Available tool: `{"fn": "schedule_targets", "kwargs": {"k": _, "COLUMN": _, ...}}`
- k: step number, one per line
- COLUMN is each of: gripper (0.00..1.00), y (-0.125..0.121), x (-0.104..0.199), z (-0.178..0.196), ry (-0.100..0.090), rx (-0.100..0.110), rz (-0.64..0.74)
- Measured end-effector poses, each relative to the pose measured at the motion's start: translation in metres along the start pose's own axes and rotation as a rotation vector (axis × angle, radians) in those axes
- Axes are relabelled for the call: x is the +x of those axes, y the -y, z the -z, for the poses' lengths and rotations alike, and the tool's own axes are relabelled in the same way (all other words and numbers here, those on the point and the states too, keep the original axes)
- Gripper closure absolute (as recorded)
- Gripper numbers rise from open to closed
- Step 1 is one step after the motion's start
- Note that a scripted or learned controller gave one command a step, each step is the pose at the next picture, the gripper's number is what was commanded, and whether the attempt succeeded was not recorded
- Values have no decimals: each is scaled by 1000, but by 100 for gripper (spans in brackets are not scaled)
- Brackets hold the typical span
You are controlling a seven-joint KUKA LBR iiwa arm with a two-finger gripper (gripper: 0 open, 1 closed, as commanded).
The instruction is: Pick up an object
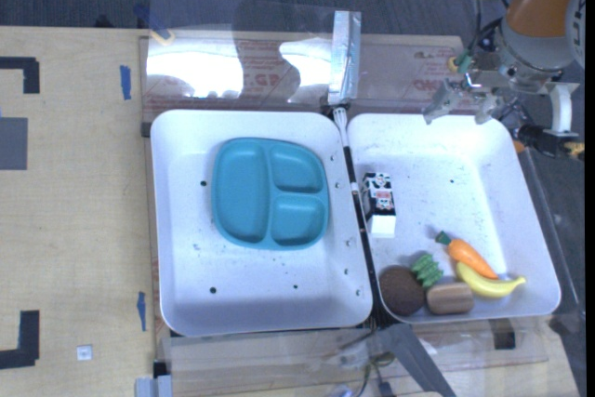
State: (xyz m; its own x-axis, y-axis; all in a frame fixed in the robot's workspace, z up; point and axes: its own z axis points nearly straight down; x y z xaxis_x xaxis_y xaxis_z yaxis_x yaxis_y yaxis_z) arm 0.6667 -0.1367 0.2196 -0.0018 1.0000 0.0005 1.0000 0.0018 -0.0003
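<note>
Right bin (483, 158) contents: small milk carton (379, 204), cow-printed, lying flat near the left wall. Along the near edge: brown kiwi (402, 289); green leafy piece (427, 269) just beside it; tan bread roll (450, 297); orange carrot (469, 257), tilted; yellow banana (489, 282) touching the roll.

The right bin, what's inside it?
The right bin holds a small milk carton, a carrot, a banana, a brown kiwi, a green piece and a brown roll. Whatever lies beneath them is covered.
</note>
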Motion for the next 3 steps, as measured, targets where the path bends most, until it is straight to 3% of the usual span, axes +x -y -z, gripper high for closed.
{"fn": "schedule_targets", "kwargs": {"k": 1, "gripper": 0, "y": 63, "x": 5, "z": -96, "ry": 0, "rx": 6, "rz": -139}}
{"fn": "schedule_targets", "kwargs": {"k": 2, "gripper": 0, "y": 158, "x": -20, "z": -109, "ry": 0, "rx": 3, "rz": 2}}
{"fn": "schedule_targets", "kwargs": {"k": 3, "gripper": 0, "y": 185, "x": -29, "z": -132, "ry": 1, "rx": -7, "rz": 45}}
